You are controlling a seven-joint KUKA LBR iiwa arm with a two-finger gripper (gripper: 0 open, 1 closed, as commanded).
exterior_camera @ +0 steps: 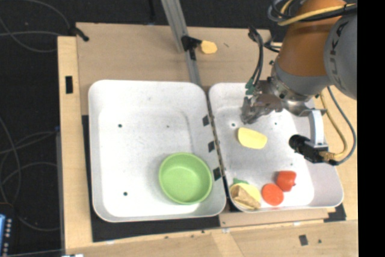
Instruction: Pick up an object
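Note:
My gripper hangs over the back part of the right bin, just above and behind a pale yellow object lying on the bin floor. Nothing shows between its dark fingers. At the bin's front edge lie a red pepper-like object, an orange-red round object and a tan object with a green bit. A green bowl sits in the front right part of the left bin.
A grey metal post rises at the back between the bins. A small yellow object lies on the wooden bench behind the bins. Black cables and a black fitting hang from the arm over the right bin.

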